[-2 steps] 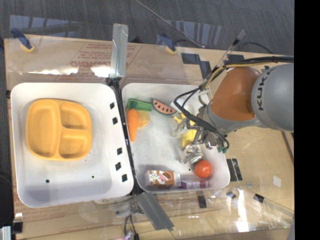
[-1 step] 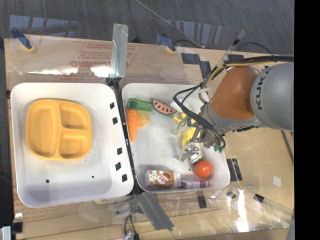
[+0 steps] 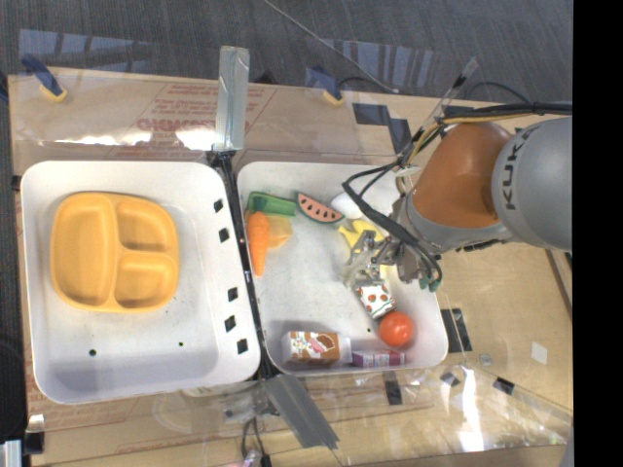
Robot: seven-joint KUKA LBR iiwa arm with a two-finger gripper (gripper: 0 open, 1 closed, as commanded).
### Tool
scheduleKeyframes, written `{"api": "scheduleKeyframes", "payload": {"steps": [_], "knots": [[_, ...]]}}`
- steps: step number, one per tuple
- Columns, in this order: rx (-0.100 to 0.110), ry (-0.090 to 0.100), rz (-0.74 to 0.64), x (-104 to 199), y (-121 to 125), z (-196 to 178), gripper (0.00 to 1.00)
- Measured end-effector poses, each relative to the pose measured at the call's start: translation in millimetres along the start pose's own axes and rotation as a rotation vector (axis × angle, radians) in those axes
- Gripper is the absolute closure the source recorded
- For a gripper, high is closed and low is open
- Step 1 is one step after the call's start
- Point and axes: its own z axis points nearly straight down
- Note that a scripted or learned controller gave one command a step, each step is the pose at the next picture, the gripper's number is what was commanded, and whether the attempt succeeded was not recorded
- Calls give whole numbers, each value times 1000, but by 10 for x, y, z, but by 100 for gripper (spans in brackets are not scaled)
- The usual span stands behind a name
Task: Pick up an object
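My gripper [image 3: 368, 264] hangs low over the right bin [image 3: 302, 300], near its right side. Directly beneath and in front of it lies a small red-and-white packet [image 3: 375, 300], with a red tomato [image 3: 395, 330] just beyond that. A yellow piece [image 3: 357, 232] lies just behind the gripper. On the bin's left side are an orange carrot [image 3: 258, 239] and a green item [image 3: 273, 203]. A watermelon slice [image 3: 319, 207] rests at the back. I see nothing clearly held.
A brown bottle [image 3: 316, 346] and a purple packet [image 3: 381, 359] lie along the right bin's front wall. The left bin [image 3: 58, 358] holds a yellow divided plate [image 3: 115, 251]. The arm's orange band [image 3: 458, 178] and its cables overhang the right rim.
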Motion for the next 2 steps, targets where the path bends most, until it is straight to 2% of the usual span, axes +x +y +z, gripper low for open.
{"api": "scheduleKeyframes", "payload": {"steps": [1,2], "knots": [[0,1,-1,1,4,3,0],[-2,10,32,157,-14,108,0]]}}
